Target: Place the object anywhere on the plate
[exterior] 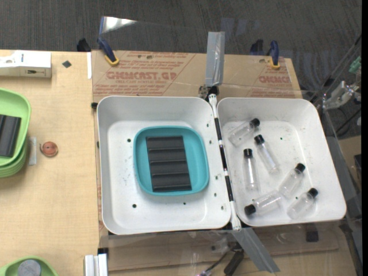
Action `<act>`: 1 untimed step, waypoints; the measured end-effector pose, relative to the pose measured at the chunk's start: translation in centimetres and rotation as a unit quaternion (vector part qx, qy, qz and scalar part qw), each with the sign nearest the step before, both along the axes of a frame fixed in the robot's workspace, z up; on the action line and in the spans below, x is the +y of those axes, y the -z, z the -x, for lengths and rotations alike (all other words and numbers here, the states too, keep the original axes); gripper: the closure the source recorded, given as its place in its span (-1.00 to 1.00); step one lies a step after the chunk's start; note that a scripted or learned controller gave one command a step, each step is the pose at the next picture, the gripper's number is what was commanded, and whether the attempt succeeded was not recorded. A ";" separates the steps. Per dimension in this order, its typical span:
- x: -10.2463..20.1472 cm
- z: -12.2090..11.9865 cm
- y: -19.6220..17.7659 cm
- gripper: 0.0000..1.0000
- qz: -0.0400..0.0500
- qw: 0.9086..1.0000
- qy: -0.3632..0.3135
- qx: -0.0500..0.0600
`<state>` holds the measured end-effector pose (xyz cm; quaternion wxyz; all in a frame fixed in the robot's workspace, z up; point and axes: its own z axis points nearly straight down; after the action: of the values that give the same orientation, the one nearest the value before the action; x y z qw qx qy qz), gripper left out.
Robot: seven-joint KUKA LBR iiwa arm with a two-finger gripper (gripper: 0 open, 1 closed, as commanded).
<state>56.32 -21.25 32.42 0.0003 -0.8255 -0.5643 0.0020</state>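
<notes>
Gripper: can't tell how far open it is or whether it carries anything; treat it as unloaded until confirmed.

Task objects: six clear vials with black caps, all lying flat in the right bin (322,154), none on the plate (140,165); the plate is teal, sits mid left bin (115,154), and has a dark ribbed insert (168,163) in its well.

Handling, my read: light, rigid, smooth and round, so likely to roll or squirt out of a loose pinch; glass or plastic, can't tell, so go gently; take one across the barrel at mid-length, jaws square to the long axis, not on the cap.

Orientations:
- far-left vial (242,131): diagonal, cap to far right;
- centre vial (266,153): diagonal, cap to far left;
- upright-running vial (250,171): axis near-to-far, cap far; just beside the centre vial, tight for jaw clearance;
- right vial (291,180): diagonal, cap far right;
- near-left vial (265,203): roughly left-right, cap left;
- near-right vial (302,202): diagonal, cap far right, close to the bin's near wall.

Best pick, I'd judge: far-left vial, well apart from the others; ribs on the insert should stop it rolling.
</notes>
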 end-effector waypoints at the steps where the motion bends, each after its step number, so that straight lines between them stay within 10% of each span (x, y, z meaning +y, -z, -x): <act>1: 1.3 -7.2 -11.3 -1.00 0.000 1.000 -0.013 0.000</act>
<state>63.57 -19.90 43.77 0.0001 -0.8179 -0.5754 0.0018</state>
